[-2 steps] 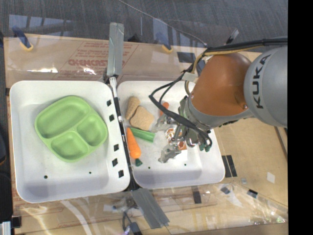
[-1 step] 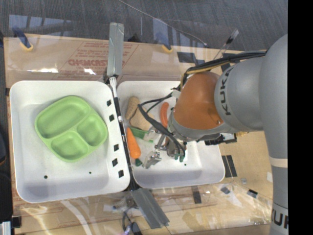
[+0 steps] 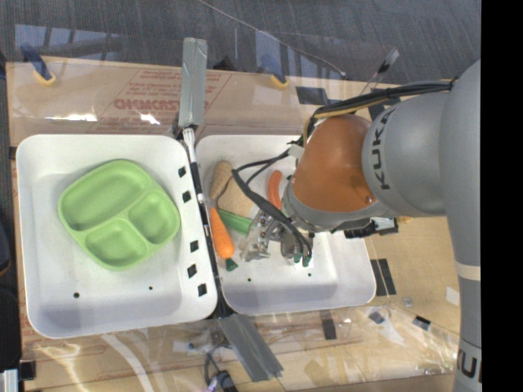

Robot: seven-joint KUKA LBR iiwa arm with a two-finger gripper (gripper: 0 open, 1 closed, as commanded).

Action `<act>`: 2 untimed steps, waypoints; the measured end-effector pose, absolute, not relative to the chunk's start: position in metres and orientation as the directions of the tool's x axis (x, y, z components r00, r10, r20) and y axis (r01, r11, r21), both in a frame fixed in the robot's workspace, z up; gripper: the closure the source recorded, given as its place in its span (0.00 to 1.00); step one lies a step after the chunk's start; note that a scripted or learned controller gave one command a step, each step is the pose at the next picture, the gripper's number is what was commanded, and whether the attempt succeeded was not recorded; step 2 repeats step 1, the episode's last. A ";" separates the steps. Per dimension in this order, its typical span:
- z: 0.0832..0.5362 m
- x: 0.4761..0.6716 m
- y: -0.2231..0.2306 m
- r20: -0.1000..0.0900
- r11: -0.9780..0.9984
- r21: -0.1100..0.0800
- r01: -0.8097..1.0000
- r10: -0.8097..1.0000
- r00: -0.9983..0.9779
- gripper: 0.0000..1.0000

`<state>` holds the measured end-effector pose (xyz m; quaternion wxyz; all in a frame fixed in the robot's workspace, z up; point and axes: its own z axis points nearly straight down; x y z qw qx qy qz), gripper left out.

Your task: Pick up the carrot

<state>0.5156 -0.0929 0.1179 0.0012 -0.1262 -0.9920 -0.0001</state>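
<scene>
Carrot (image 3: 221, 233) lies in the right bin (image 3: 351, 288), hard against its left wall, long axis running roughly top-to-bottom of the view, green tip at the lower end. Just above the carrot, a tan bread-like item (image 3: 221, 180), also by the left wall. Right of the carrot, a green stick-shaped item (image 3: 238, 220), touching or nearly so; can't tell which. Further right of the carrot & a bit higher, an orange-red piece (image 3: 275, 188), partly hidden by the arm.

Hand (image 3: 279, 247) hangs over the right bin's middle, right of the carrot & apart from it, w/ metal fingers pointing down toward the bin floor. Nothing seen between the fingers; whether they're spread or closed, can't tell from this angle. Orange band (image 3: 331, 170) & grey arm (image 3: 425, 162) sit above & right of the hand, cables looped over them.

Left of the carrot, past the divider wall, the left bin (image 3: 41, 300) holds a green 3-section plate (image 3: 119, 213). Both bins sit on the worktop (image 3: 98, 96), under clear plastic sheet.
</scene>
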 end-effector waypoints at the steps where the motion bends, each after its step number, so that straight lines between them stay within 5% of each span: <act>1: 0.193 0.492 -0.011 -0.002 0.892 0.002 0.452 0.452 -0.892 1.00; 2: 0.193 0.492 -0.011 -0.002 0.892 0.002 0.452 0.452 -0.892 1.00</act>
